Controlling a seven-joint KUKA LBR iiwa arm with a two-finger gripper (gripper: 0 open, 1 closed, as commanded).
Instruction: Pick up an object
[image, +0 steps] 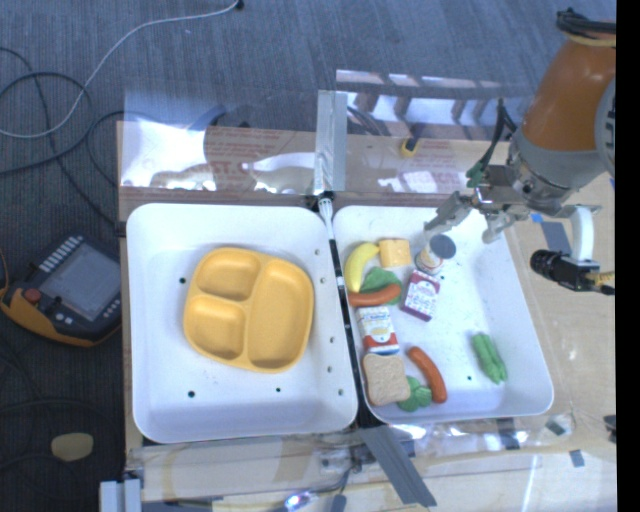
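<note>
Grey metal fingers on the gripper (468, 215) are splayed wide apart with nothing between them, hanging over the back edge of the right bin (520, 330), up near its far wall. One finger angles out toward the small bottle (430, 262) standing just in front of it, but I can't tell if it's actually touching the cap.

So my read: this is the approach step, nothing grabbed yet. Candidates are all in that right bin: banana (358, 264), a yellow block (394, 252), the dark red packet (421, 296), a sausage (374, 295) on something green, a little carton (378, 330), bread slice (385, 378), another sausage (427, 372), and a green pepper (489, 357) sitting off by itself. The bottle looks like the nearest target. Next move would need the gripper to centre over whatever it picks, drop down and close. The left cluster is packed tight, so a grab there could easily bump neighbours.

Pose-wise, the arm (572, 90) comes in from the right, orange band above the wrist, wrist tipped down toward the bin. The yellow divided plate (248, 307) sits alone in the left bin (160, 330).
</note>
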